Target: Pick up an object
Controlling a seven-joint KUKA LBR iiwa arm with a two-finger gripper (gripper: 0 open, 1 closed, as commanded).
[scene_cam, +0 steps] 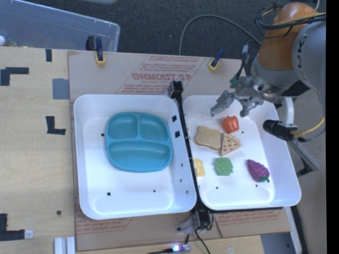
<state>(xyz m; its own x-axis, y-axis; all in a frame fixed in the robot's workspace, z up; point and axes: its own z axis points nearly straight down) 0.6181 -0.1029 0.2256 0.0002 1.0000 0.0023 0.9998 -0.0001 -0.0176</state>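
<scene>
My gripper (233, 109) hangs over the back of the right bin (275, 192), its two fingers spread open with nothing between them. A red-orange toy pepper (230, 124) sits just below the fingertips. In front of it lie a tan bread slice (208, 137) and a waffle-patterned wedge (229, 144). Farther forward are a green bumpy piece (223, 166), a purple grape bunch (257, 170) and a yellow cheese piece (198, 167) by the bin's left wall.
The left bin (90, 194) holds a blue divided plate (139, 141). A black divider strip (183, 136) runs between the bins. Yellow and blue clamps (99, 54) pin the cardboard sheet at the back. A black cable (288, 131) hangs at the right.
</scene>
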